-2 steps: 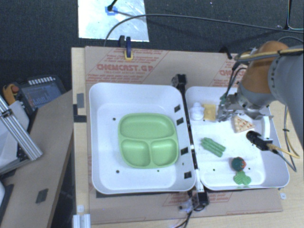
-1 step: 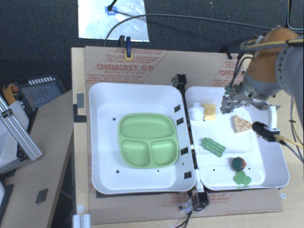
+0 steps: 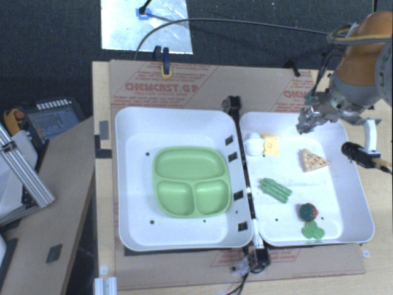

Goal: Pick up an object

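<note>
Hovering over the right bin's (image 3: 353, 183) far edge, the end effector (image 3: 305, 123) touches nothing visible; whether it is parted or closed cannot be told.

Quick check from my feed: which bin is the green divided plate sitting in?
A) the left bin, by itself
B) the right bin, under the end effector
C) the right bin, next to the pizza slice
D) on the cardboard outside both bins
A: the green divided plate lies in the left bin with nothing else in it, while the small food items such as the pizza slice lie in the right bin.
</note>
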Action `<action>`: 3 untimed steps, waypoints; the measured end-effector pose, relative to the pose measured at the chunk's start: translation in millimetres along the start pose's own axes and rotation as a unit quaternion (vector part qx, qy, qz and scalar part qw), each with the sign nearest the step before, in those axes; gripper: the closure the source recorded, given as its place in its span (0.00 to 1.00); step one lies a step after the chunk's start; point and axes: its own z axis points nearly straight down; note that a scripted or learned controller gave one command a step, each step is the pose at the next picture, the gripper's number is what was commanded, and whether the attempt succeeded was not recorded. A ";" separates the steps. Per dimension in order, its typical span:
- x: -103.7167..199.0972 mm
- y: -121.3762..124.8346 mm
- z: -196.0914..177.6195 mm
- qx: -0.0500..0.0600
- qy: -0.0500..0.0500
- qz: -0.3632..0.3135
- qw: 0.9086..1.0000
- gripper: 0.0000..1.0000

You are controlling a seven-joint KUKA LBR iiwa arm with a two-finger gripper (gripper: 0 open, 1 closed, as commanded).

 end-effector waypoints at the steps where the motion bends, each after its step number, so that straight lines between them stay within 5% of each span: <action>1: -0.1 0.9 -4.9 0.002 0.001 0.000 1.000 1.00; 3: 101.9 -18.8 -12.0 0.004 0.002 -0.003 1.000 1.00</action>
